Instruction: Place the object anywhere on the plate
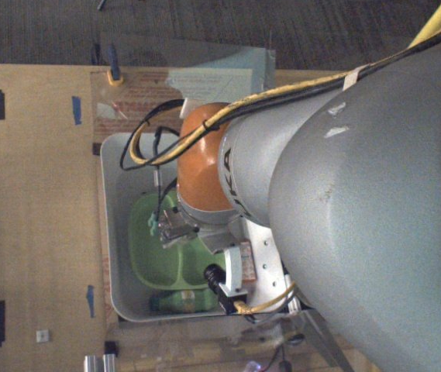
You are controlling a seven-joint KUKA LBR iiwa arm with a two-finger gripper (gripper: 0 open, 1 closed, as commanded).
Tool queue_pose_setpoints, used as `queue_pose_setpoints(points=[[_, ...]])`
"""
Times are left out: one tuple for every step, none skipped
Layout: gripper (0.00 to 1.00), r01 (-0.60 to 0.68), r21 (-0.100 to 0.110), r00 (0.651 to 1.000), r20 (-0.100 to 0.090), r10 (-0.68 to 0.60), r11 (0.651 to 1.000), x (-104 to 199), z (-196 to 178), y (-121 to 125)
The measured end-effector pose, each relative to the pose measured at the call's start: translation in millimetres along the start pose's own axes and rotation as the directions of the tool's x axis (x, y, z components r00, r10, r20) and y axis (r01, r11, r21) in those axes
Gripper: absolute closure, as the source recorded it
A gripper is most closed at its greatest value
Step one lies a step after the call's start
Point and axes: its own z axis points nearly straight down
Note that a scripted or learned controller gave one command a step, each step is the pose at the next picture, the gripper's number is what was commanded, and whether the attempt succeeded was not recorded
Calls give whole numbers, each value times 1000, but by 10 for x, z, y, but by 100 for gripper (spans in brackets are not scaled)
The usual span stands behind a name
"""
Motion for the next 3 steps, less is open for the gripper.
queue_pose_setpoints(points=[[100,-163,-16,987,-8,163,987,-97,138,-10],[100,76,-82,997,-16,-78,994,-257,189,-251],[100,69,-34,998,0,-69,997,199,172,-216]])
